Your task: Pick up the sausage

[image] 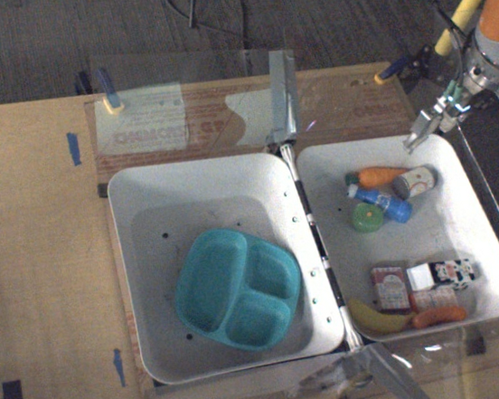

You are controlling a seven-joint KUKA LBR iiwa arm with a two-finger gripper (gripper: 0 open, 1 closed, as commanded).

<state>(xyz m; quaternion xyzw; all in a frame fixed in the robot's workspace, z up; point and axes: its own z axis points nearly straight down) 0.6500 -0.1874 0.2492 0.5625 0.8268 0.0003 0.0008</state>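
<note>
The sausage [438,316] is a short reddish-orange piece lying along the front edge of the right bin [486,236], just right of a yellow banana [377,317]. My gripper [424,128] hangs above the far right corner of that bin, well away from the sausage and near the carrot [381,176]. Nothing shows in its grasp.
The left bin [141,208] holds a teal divided plate [238,288]. In the right bin are a blue bottle [385,204], a green lid [368,217], a grey can [414,181] and small boxes [424,279] just behind the sausage. The bare middle of the right bin offers free room.
</note>
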